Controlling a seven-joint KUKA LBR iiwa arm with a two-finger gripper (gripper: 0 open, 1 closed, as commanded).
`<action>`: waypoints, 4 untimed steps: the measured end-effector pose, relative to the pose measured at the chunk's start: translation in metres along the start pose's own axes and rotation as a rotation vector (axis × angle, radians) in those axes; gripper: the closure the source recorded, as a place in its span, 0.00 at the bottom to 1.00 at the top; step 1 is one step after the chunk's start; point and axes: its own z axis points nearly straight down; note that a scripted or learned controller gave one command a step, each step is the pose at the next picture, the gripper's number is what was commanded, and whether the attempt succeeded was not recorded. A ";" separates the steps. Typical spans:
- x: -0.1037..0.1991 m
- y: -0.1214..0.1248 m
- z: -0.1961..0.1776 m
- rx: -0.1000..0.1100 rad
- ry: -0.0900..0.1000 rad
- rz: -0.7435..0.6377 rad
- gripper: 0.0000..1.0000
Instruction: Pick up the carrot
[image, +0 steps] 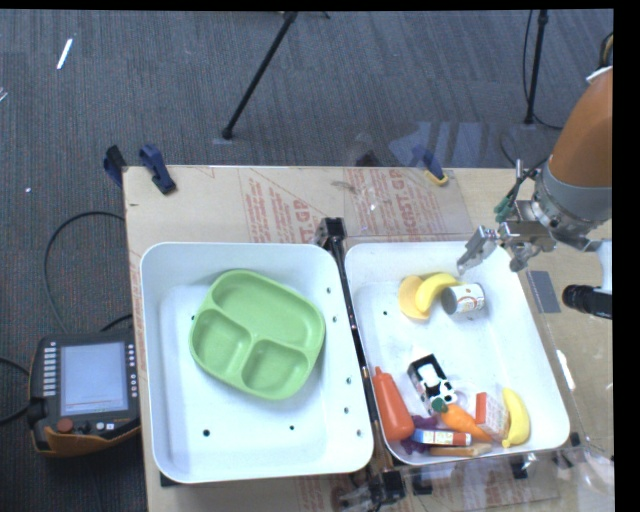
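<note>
The carrot (466, 421) is a small orange piece lying near the front of the right bin (530, 330), wedged among other toys. My gripper (496, 254) hangs over the bin's far right corner, well behind the carrot and above the can. Its two fingers are spread apart, open, with nothing between them. The orange-banded arm reaches in from the upper right.
Around the carrot lie an orange-red bottle (392, 405), a black and white toy (430, 379), a yellow banana (515, 416) and a marker (441, 438). A yellow piece (422, 293) and a can (466, 298) sit below the gripper. The left bin holds a green divided plate (258, 333).
</note>
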 end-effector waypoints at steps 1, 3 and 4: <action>0.051 0.016 0.107 0.010 0.002 0.137 0.00; 0.011 -0.063 0.147 0.003 -0.001 0.046 0.00; 0.044 0.009 0.144 -0.001 0.001 0.116 0.00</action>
